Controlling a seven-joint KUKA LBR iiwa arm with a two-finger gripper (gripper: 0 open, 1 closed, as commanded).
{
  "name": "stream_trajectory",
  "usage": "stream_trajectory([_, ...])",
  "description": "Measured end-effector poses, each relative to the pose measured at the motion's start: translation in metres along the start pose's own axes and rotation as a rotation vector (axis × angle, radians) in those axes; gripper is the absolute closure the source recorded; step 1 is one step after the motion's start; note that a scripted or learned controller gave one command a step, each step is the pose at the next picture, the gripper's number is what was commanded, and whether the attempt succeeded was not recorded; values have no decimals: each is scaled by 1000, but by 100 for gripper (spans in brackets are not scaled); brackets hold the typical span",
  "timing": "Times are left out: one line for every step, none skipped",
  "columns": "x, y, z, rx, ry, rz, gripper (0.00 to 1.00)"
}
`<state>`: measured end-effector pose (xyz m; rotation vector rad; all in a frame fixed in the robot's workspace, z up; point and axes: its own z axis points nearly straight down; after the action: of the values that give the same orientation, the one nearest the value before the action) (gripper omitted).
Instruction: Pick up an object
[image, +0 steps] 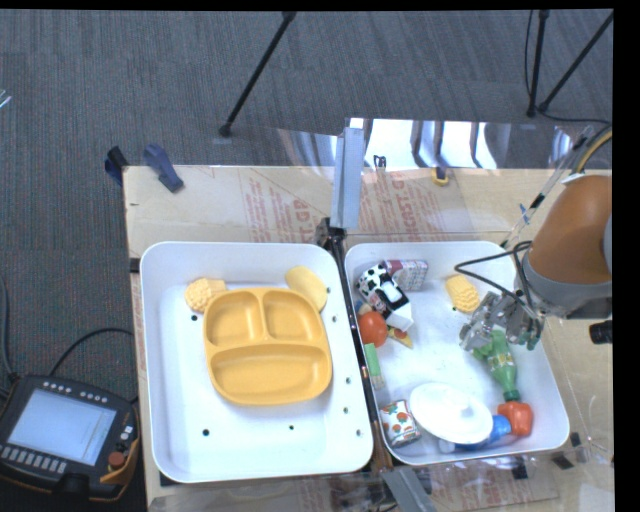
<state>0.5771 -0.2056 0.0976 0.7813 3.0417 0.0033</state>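
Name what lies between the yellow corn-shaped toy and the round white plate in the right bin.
In the camera view, bare white bin floor lies between the yellow corn-shaped toy and the round white plate; nothing sits on that stretch.

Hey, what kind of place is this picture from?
Likely a robotics lab: a robot arm reaches over two white bins of toy food, a teach pendant lies on the carpet, and tripod legs stand behind.

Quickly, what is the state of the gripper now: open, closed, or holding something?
Gripper: over the green bottle in the right bin; state cannot be told.
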Motion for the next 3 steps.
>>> stream_trajectory([73,-11,9,0,-3,-53,100])
stream_trajectory([70,-11,7,0,-11,-53,0])
stream_trajectory([-12,1,10,1,-1,-50,0])
